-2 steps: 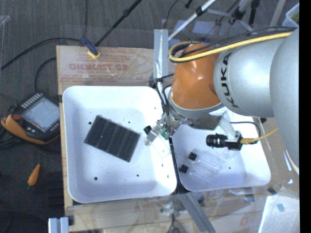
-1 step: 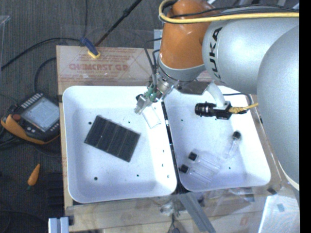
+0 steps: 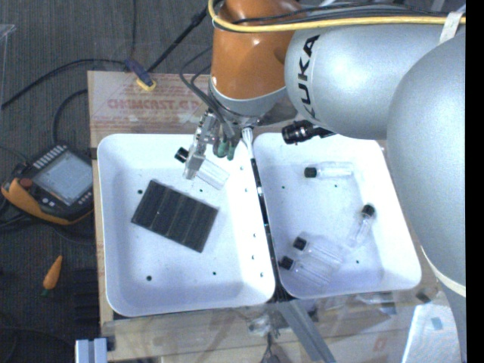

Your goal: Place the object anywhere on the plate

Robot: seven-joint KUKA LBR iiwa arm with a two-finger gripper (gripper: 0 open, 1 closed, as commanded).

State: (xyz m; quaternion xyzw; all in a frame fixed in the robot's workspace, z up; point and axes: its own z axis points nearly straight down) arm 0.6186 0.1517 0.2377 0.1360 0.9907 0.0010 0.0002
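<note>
Over the left bin (image 3: 121, 278), a clear vial (image 3: 203, 169) is being pinched by the end effector (image 3: 198, 157); the dark plate (image 3: 175, 215) is lying just below-left.

A clear vial with a black cap (image 3: 203, 166) lies at a slant in the left bin's upper part — just above the plate (image 3: 175, 215), a flat, dark, ribbed rectangle set askew on the bin floor.
</note>
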